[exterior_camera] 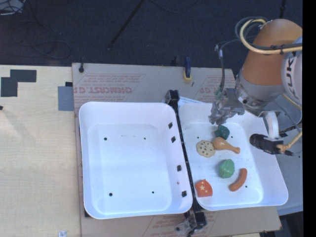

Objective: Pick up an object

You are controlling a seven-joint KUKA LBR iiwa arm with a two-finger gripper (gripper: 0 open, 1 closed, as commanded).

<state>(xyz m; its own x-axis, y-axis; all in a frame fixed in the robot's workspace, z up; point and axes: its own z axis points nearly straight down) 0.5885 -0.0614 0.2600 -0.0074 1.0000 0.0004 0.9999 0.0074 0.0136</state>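
Taking the drumstick (226, 145) in the right bin (281, 194) as the reference point. Closest to the camera, down and left of it: a red wedge (203, 187). Down and right of it: a sausage (237, 179). Just below it: a green blob (226, 168). Touching or almost touching its left end: a speckled cookie (205, 148). Right above it, very near: a teal lump (222, 132), probably the pick here. Above that again, hanging close over the teal lump: the gripper (219, 115), with the grey and orange arm (269, 48) rising further back and to the right. Way off to the left of the drumstick: the left bin (81, 132).

Can't tell if the gripper is spread or pressed together, too dark and cluttered at the tip. Nothing visibly gripped, so calling it pre-grasp.

Could go wrong a few ways, guessing:
- coming down off-centre and just nudging the teal lump toward the bin's back wall
- catching the drumstick too, given how tight those two sit
- rounded shape popping out on closing
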